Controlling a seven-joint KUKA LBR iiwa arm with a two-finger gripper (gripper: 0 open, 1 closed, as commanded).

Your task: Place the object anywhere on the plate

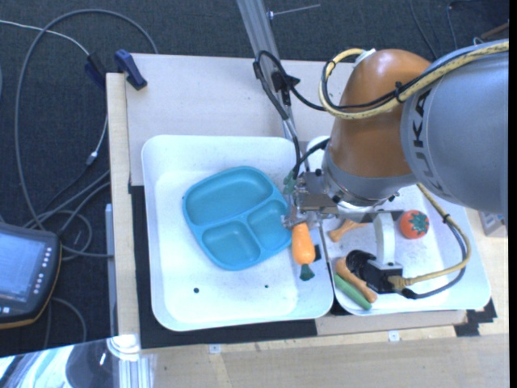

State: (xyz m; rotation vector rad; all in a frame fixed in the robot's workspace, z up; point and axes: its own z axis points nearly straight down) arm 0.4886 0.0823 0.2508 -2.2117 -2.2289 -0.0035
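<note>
A blue plate (234, 217) with three compartments lies in the left bin (170, 168). An orange toy carrot (302, 245) with a green end (307, 273) sits just off the plate's right rim, along the wall between the two bins. My gripper (300, 215) is directly over the carrot's upper end, under the grey and orange wrist. The wrist hides where gripper and carrot meet, so I cannot tell if the carrot is held.
The right bin (460, 281) holds a red tomato-like toy (414, 223), a second carrot (353, 283) near its front left corner, and a small orange piece (347, 229). The arm covers much of that bin. A metal pole (258, 31) rises behind the bins.
</note>
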